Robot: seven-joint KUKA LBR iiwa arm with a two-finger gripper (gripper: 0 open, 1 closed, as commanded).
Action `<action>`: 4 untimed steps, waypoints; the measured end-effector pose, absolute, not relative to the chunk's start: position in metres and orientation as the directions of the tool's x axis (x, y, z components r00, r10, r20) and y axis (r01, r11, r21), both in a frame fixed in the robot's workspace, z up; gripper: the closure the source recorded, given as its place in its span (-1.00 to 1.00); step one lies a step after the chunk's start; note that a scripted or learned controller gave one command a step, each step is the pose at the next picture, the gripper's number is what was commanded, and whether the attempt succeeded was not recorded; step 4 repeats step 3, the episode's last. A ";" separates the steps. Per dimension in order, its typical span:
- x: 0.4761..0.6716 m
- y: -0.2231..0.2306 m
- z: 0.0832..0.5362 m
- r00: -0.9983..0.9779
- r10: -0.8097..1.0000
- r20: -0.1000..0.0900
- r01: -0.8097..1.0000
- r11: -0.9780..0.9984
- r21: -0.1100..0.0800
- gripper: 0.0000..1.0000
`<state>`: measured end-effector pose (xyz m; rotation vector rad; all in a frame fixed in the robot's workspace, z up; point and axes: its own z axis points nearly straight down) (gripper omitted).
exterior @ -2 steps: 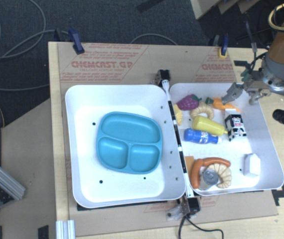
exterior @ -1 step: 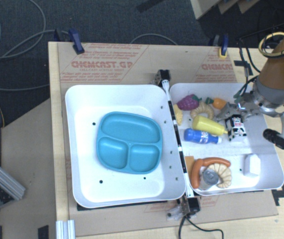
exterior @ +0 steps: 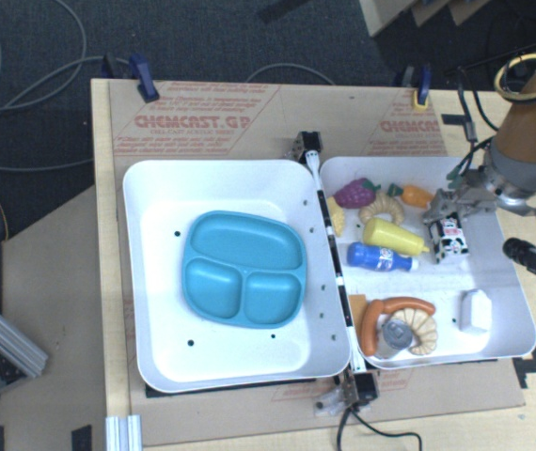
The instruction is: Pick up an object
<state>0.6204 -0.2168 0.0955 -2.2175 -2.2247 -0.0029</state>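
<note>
Hovering gripper (exterior: 445, 216) in right bin (exterior: 503, 280), grip state unclear, beside cow toy (exterior: 451, 243), yellow bottle (exterior: 394, 236), blue bottle (exterior: 379, 258).

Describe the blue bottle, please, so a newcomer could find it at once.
Look in the right bin, the one crowded with toys. Near its left wall lies the blue bottle on its side, just below the yellow bottle; it alone is blue with a white label.
</note>
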 end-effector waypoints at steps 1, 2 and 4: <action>0.641 -0.163 0.085 -0.001 1.000 -0.004 1.000 0.000 -0.020 1.00; 0.584 -0.129 0.130 0.000 1.000 0.002 1.000 0.000 -0.004 1.00; 0.632 -0.060 0.189 -0.009 1.000 0.001 1.000 0.009 0.010 1.00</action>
